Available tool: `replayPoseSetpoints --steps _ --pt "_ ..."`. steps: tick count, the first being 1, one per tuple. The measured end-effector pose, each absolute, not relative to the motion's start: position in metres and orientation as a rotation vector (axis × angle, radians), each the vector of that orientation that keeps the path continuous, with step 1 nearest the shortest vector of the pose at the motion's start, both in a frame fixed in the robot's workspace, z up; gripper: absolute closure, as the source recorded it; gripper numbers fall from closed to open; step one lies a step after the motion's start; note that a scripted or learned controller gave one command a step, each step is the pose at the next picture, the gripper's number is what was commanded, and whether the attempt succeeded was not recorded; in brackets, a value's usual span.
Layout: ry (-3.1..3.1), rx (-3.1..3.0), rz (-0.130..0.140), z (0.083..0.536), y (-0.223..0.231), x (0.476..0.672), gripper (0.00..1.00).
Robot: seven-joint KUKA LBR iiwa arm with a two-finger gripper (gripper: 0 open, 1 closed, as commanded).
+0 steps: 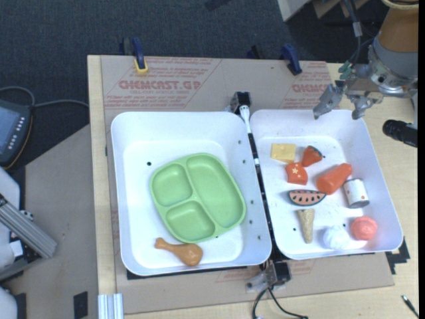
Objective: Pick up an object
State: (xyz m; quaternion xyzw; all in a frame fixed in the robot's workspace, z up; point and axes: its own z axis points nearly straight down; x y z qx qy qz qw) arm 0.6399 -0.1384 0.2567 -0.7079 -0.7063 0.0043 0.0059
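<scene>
My gripper [340,107] hangs open above the far rim of the right bin [372,145], its two grey fingers spread with nothing between them. Below it in that bin lie a yellow cheese block [283,152], a red strawberry piece [311,156], a red block with a star [297,173], an orange carrot-like piece [333,177], a watermelon slice [307,197], a white can [356,193], an ice-cream cone [306,224], a white lump [335,237] and a pink ball [364,228]. The left bin [126,178] holds a green divided plate [196,196] and a toy drumstick [180,250].
Both bins rest on a cardboard sheet [166,82] held by blue clamps [138,53] at the back. A black hinge bar [251,148] runs between the bins. A dark device [13,128] sits off the bench at the left.
</scene>
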Motion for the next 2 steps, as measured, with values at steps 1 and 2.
replayPoseSetpoints --steps 1,2 --pt "-2.221 -2.221 0.001 0.265 -0.138 0.642 0.00" --pt "-2.218 -2.219 0.005 0.223 -0.140 0.642 0.00"
